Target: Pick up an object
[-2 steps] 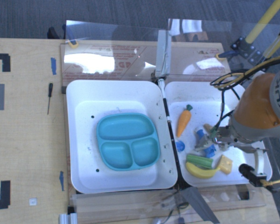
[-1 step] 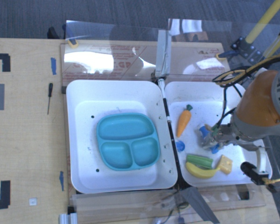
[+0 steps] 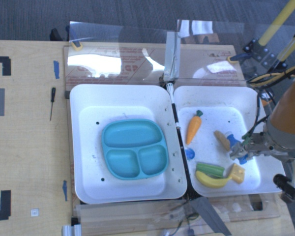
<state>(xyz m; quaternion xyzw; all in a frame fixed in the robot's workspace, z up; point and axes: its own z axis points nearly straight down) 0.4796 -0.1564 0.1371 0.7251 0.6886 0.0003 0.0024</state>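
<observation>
The right bin (image 3: 214, 93) holds several toys. An orange carrot (image 3: 193, 127) with a green top lies near its left wall. A tan piece (image 3: 221, 137) and a blue piece (image 3: 231, 140) lie mid-bin. Along the front are a green vegetable (image 3: 210, 169), a yellow banana (image 3: 210, 181) and a yellow-orange block (image 3: 237, 173). A small blue cap (image 3: 189, 154) rests by the left wall. My gripper (image 3: 240, 152) is low in this bin, right beside the blue piece and just above the block. Whether it holds anything is hidden.
The left bin (image 3: 86, 104) carries a teal divided plate (image 3: 134, 148). A clear sheet and a metal divider (image 3: 172, 58) stand behind the bins. The arm's orange band (image 3: 286, 113) hangs over the right bin's right edge, with cables (image 3: 270, 77) above it.
</observation>
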